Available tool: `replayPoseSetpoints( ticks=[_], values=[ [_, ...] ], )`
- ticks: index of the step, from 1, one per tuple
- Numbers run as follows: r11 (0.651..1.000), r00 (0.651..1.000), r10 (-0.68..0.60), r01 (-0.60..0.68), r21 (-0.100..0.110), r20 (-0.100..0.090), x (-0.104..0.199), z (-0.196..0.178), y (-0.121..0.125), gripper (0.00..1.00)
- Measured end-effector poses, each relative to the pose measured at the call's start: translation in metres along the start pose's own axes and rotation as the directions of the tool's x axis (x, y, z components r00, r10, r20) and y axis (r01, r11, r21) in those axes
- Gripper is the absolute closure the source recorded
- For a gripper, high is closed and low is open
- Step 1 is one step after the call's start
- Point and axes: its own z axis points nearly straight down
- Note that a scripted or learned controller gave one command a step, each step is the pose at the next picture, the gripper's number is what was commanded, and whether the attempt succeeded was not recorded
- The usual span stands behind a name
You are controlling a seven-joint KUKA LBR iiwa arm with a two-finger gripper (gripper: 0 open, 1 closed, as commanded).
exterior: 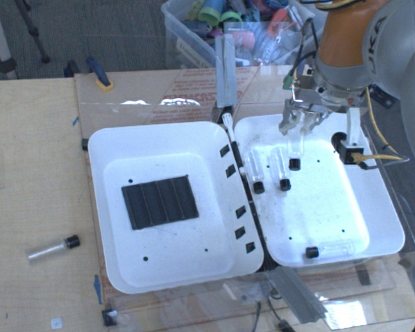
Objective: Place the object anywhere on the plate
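no legible text, labels or numbers

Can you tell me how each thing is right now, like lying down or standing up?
black plate: flat in left bin, nothing on it.
three capped tubes: lying in right bin.
fourth tube: lying near front edge.
stray tube: lying on bench.
gripper: above right bin.

Single fixed camera above bench (32, 172) — slanted downward, both bins in frame.
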Motion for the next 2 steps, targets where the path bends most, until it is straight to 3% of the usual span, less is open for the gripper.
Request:
replayPoseSetpoints(
  ticks=[1,2],
  values=[
    [0.981,0.981,-0.195,0.195,-0.003,0.000,0.036,-0.148,-0.006,1.00],
    [0.622,0.622,-0.783,0.783,-0.001,-0.001,0.119,-0.137,-0.020,1.00]
  ],
)
